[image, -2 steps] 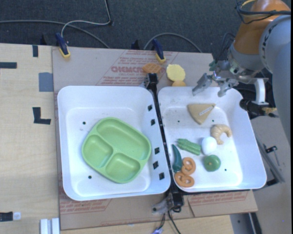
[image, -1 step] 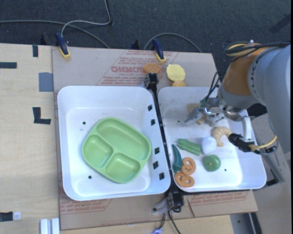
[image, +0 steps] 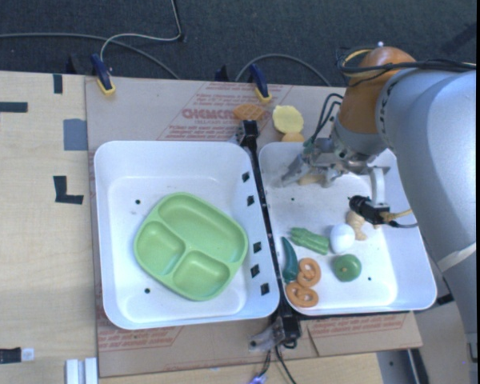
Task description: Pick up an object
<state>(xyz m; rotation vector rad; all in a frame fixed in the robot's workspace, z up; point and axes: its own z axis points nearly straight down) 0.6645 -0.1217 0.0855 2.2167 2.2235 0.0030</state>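
My gripper (image: 306,171) hangs low over the far left part of the right bin (image: 400,294), close to the bin wall. A small tan thing (image: 309,179) lies right under it; whether it is held cannot be seen. Toward the bin's near side lie a light green pepper (image: 308,240), a dark green pod (image: 290,261), two orange ring-shaped pieces (image: 309,271) (image: 302,296), a green ball (image: 347,267), a white ball (image: 342,236) and a tan lump (image: 357,223).
A green divided plate (image: 190,246) lies in the left bin (image: 112,174). A yellow piece (image: 288,120) and an orange waffle-like piece (image: 250,112) sit on the cardboard beyond the bins. The arm's grey body (image: 432,158) covers the right bin's right side.
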